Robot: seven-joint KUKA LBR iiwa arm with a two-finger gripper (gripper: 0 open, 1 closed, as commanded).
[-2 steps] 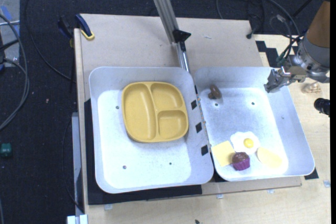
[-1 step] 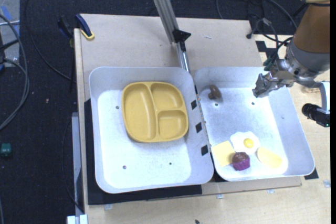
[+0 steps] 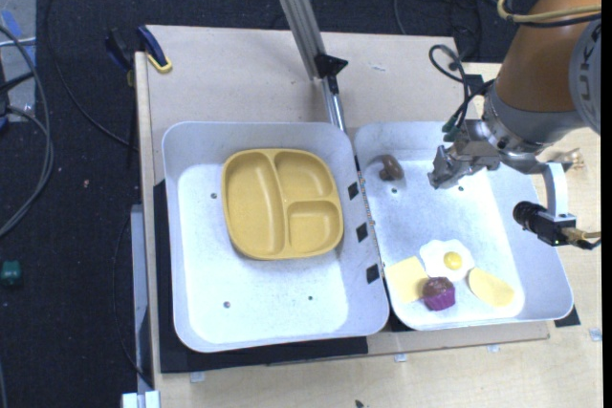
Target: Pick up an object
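Camera view: hand (image 3: 448, 169) low over right bin (image 3: 535, 248), pointing down-left.

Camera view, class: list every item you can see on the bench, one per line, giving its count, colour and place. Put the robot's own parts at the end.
White bins: two, side by side on the bench.
Divided plate: one, yellow, three compartments, in the left bin.
Small brown object: one, near the far left corner of the right bin; too small to identify.
Toy fried egg: one, white with yellow yolk, near edge of the right bin.
Yellow square slice: one, left of the egg.
Purple object: one, just in front of the egg.
Yellow round piece: one, right of the egg.
Arm: one, grey and orange, reaching in from the right.
Gripper: one, dark, over the far part of the right bin.
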